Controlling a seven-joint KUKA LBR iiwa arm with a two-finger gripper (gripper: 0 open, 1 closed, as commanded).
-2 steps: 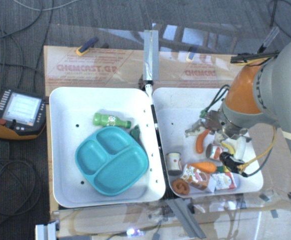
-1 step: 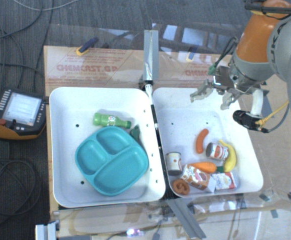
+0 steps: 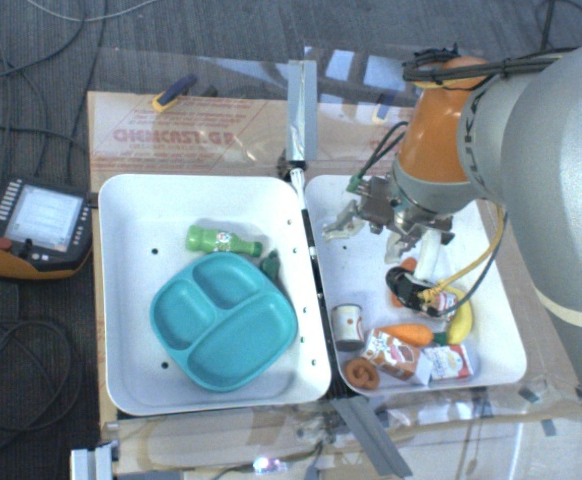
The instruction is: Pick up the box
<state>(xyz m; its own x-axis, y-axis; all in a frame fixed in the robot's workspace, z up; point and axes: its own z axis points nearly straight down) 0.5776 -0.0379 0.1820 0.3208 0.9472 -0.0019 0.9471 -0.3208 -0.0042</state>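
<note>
The box (image 3: pixel 391 354), a small red, orange and white carton, lies tilted near the front edge of the right bin (image 3: pixel 501 353). Beside it on the right lies a second white and red packet (image 3: pixel 451 365). My gripper (image 3: pixel 373 230) hangs over the back half of the right bin, well behind the box and apart from it. Nothing shows in its grasp. The orange band and grey arm cover the bin's back right corner.
Around the box lie a carrot (image 3: pixel 407 334), a banana (image 3: pixel 460 321), a small can (image 3: pixel 348 324) and a brown ring (image 3: pixel 361 373). The left bin (image 3: pixel 131 268) holds a teal divided plate (image 3: pixel 224 320) and a green bottle (image 3: pixel 221 240).
</note>
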